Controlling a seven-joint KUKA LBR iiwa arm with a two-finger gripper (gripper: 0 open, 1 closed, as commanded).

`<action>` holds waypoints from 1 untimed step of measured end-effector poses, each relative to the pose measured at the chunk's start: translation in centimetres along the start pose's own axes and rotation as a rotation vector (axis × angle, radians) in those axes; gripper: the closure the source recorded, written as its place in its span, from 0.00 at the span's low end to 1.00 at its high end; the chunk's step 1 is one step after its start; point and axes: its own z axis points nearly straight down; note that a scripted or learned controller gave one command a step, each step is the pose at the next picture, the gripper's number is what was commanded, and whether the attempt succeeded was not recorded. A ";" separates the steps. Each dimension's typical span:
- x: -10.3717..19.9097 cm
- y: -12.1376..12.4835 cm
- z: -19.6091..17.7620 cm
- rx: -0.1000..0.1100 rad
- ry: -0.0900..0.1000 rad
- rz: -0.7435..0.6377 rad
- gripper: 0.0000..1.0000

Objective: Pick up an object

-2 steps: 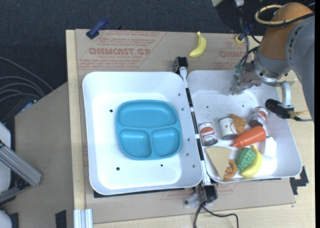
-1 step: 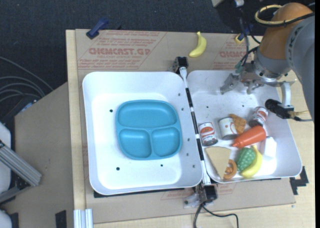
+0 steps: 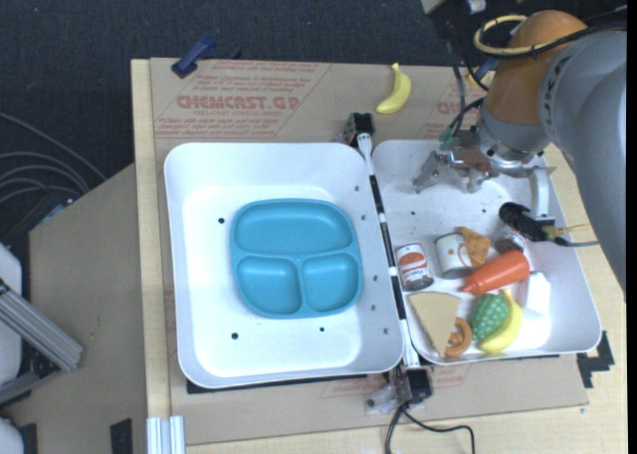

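So the hand (image 3: 450,171) is hovering low over the bare far end of the bin (image 3: 428,218) it's reaching into. I honestly can't tell from this angle whether it's open or closed, and I'm not seeing anything gripped in it.

All the pickable stuff is sitting well apart from the hand, bunched up at the near end of that same bin.

What I'm worrying about:
- If the hand is going down where it is now, it's grabbing bare plastic, because nothing is lying under it.
- The pile is packed tight with things touching or overlapping. I'm guessing a grab there is catching two items at once, or nudging one away.
- The carrot (image 3: 498,271) is lying across other things, so it's probably rolling off if clipped.
- The cans are round and smooth, so I'm expecting slips.

Counting:
- two bins
- one blue plate (image 3: 294,268), sitting alone in the other bin (image 3: 199,243), across the divider from the hand
- two cans, red-labelled (image 3: 413,265) and silver (image 3: 453,253)
- one carrot
- one green veggie (image 3: 488,313)
- one tan wedge (image 3: 430,311)
- one white block (image 3: 538,295)
- one banana (image 3: 395,92), lying out on the counter (image 3: 259,104) just beyond the hand
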 end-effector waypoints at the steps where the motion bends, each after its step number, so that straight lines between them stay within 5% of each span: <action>1: -1.1 0.0 0.0 -0.003 -0.002 0.001 0.00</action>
